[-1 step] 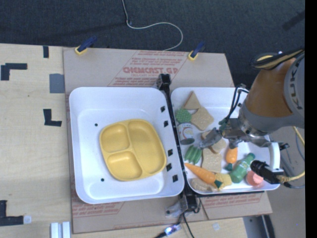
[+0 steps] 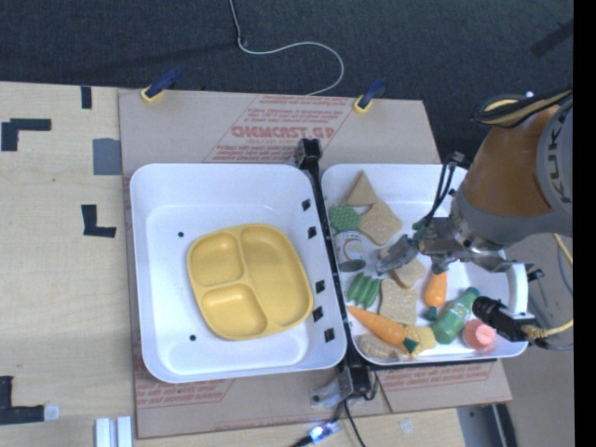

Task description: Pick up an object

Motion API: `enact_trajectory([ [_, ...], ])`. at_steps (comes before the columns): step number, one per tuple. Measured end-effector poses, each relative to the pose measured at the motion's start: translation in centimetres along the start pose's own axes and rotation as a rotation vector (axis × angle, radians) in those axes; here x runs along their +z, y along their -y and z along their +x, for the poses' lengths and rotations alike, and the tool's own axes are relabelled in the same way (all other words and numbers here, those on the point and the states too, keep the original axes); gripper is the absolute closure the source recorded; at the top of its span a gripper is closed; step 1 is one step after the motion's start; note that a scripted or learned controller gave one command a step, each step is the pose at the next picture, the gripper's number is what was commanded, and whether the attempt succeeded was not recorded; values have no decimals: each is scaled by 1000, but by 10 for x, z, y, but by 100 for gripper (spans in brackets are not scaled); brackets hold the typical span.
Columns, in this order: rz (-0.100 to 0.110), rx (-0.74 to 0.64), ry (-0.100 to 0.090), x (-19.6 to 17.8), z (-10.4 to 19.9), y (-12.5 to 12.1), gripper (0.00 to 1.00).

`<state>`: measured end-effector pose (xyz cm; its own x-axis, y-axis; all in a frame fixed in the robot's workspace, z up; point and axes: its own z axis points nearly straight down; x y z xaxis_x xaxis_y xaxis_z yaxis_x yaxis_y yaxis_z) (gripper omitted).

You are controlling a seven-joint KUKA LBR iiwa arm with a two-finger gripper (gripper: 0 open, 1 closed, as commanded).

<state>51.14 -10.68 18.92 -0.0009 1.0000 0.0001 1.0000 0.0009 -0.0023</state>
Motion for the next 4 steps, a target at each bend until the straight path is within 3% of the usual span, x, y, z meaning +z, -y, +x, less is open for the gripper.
enact_trajectory([
  [2, -2, 0, 1, 102, 8, -6, 0],
  [3, -6, 1, 3, 89, 8, -7, 100],
  [4, -4, 0, 1, 44, 4, -13, 100],
])
